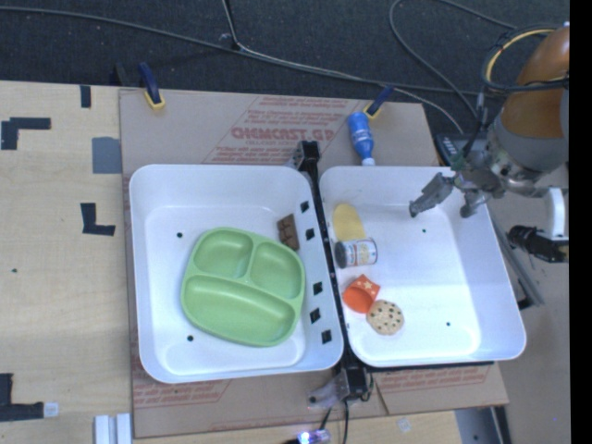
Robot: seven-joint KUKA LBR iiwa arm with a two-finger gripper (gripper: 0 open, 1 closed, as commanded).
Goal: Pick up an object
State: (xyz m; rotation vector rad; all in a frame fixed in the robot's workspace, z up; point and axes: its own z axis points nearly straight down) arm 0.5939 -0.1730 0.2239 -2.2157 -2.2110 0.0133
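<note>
Camera view, claw (448, 195) at right of frame, over the upper right corner of the right bin (481, 276). Two dark fingers splayed apart, nothing between them: released, carrying nothing. Arm (535, 109) comes in from the upper right edge, orange band at the top.

Task progress, as I judge it: nothing picked yet. Approach and grasp both remain.

Candidates all sit along the left side of the right bin, well apart from the claw. Top to bottom: yellow lump (347, 220), small can (356, 252) lying on its side just below it, orange piece (361, 293), cookie (385, 317) just beside the orange piece. Yellow lump and can look close to touching; cannot tell for sure.

Left bin (148, 248) holds a green divided plate (243, 286) and a small brown block (289, 230) near the divider.

Room: middle and right of the right bin floor is bare white, good open travel toward the items. Tight spot is the central wall with its black clips (320, 276); the items crowd it. Blue bottle (362, 138) lies on the counter (55, 248) above the bins, out of the way.
</note>
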